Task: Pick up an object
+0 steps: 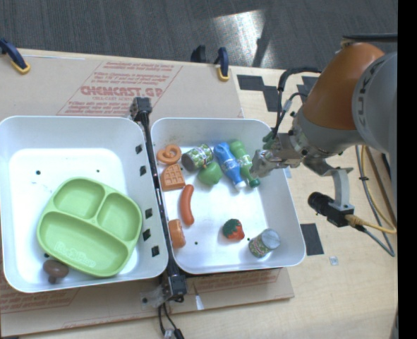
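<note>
Right bin [282, 189] — green bottle [240, 162] lengthwise beside end effector [259, 167]

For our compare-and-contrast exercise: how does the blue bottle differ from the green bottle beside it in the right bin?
The blue bottle is blue with a pale label, while the green bottle is green. The blue bottle looks thicker; the green bottle looks slimmer. The blue bottle lies in open view, while the green bottle lies next to the hand and is partly covered by it. Both lie on their sides, roughly parallel, in the right bin.
</note>
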Motion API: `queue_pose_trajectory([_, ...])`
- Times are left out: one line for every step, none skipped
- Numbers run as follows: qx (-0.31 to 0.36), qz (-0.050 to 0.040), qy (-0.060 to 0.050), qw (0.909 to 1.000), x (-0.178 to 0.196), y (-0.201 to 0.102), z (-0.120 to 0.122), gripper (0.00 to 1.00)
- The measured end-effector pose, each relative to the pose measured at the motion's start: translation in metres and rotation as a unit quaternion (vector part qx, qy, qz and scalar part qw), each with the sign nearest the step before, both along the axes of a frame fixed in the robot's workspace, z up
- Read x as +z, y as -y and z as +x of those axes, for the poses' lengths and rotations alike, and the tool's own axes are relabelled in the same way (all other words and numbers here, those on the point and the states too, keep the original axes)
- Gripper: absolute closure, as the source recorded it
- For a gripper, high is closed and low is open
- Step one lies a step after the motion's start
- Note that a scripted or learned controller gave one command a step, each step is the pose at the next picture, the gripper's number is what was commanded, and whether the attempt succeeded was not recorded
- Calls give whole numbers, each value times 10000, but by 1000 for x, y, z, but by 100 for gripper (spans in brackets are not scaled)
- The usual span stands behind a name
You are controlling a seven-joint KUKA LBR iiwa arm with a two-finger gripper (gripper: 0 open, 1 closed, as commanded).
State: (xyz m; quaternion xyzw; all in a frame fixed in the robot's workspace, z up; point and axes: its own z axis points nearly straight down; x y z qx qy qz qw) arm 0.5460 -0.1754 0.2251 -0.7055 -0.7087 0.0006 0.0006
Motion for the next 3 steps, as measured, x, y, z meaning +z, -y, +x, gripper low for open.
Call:
queue_pose_trajectory([3,3,5,10000,-2,0,57,100])
queue_pose_trajectory([1,-1,1,10000,9,-3,8,100])
queue_pose_trajectory([7,0,-1,10000,-11,-15,60,100])
